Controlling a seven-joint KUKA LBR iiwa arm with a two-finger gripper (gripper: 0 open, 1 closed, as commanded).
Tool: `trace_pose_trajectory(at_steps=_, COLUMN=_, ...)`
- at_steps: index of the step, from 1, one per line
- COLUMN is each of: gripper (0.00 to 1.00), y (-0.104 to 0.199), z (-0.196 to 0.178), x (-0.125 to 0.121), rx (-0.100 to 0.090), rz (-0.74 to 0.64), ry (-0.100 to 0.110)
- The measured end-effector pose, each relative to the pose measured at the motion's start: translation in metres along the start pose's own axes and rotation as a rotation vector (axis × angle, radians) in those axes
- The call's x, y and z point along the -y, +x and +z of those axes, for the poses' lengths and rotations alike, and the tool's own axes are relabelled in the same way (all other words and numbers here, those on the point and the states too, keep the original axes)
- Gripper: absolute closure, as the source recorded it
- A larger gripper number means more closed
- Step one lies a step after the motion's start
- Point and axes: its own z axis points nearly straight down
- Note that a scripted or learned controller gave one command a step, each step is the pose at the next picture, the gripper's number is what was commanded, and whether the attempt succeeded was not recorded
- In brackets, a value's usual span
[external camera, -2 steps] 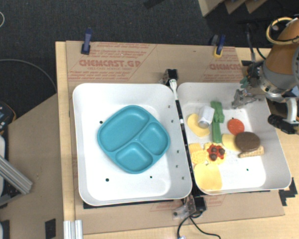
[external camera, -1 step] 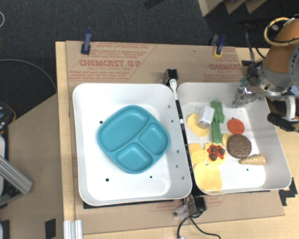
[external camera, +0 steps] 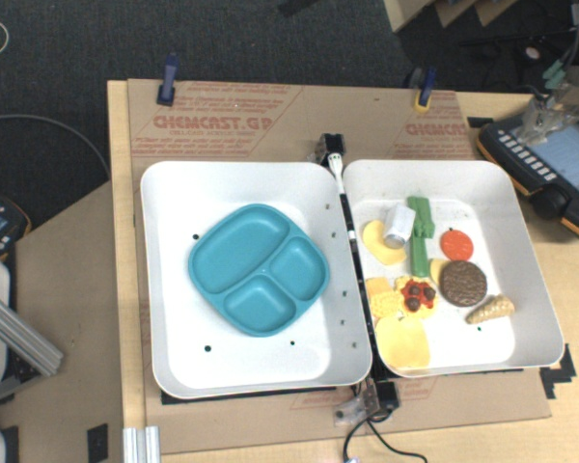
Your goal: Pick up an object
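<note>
Toy food is crowding the right bin point(external camera: 521, 258). The claw's state, I cannot tell. Going for the isolated tomato point(external camera: 455, 245) is looking safest

In the right bin point(external camera: 521, 258) we see toy foods crowded together: a green stick point(external camera: 422, 234) overlaps a yellow piece point(external camera: 378, 242), and small dark berries point(external camera: 420, 295) are too tiny to name. A tablet point(external camera: 550, 162) runs off the right edge.
</note>
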Motion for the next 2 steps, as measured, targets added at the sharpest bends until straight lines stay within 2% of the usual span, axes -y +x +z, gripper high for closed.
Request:
trace_pose_trajectory(at_steps=1, gripper=1.0, y=0.033, z=0.086, x=-0.007, rx=-0.011, rz=-0.002, ry=0.026)
trace_pose_trajectory(at_steps=2, gripper=1.0, y=0.001, z=0.121, x=-0.006, rx=-0.008, rz=0.003, ry=0.025)
